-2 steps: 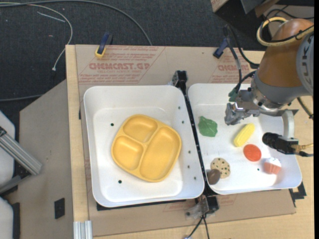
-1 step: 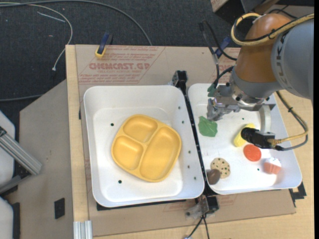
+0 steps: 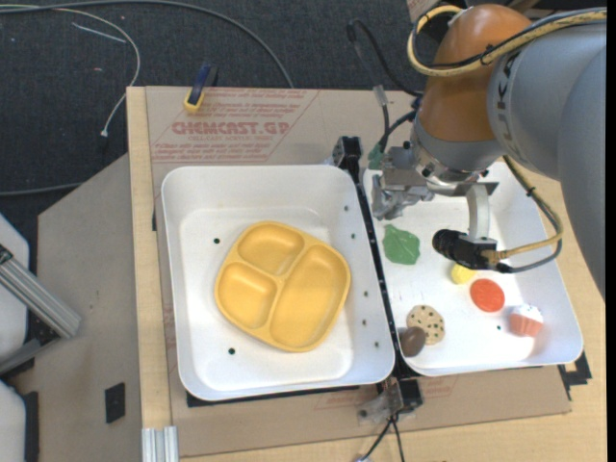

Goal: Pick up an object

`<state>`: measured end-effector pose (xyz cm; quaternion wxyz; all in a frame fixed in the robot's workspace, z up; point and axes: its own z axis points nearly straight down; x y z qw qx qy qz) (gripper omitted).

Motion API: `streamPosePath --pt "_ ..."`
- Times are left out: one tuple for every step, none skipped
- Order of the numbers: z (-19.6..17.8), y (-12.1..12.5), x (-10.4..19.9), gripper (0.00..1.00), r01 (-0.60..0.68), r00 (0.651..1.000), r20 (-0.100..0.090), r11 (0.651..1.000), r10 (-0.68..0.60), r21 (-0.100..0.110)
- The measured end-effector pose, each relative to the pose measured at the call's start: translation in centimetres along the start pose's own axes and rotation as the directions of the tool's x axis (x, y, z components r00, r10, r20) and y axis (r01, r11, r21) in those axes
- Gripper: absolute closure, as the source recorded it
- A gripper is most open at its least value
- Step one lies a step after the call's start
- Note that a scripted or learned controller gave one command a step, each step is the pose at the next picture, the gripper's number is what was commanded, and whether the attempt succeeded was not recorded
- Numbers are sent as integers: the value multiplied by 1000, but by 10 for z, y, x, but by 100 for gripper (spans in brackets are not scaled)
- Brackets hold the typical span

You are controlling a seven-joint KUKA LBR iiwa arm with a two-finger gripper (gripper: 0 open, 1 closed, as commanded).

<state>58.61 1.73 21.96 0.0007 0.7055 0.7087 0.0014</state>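
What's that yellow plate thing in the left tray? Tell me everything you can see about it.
The yellow plate looks like glossy moulded plastic, a rounded shape split by raised ridges into three compartments: two smaller ones on its left half, one larger on the right. All three look empty. It lies flat, right side up, turned slightly askew, near the middle of the left white bin, resting on the bin's floor. Nothing else touches it.

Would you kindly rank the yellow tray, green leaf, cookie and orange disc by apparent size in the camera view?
1. Yellow tray, clearly largest.
2. Green leaf.
3. Cookie and orange disc look alike; no ranking between them.
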Motion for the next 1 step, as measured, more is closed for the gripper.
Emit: streamPosePath --pt "8 12 49 100 0 1000 1 1000 0 1"
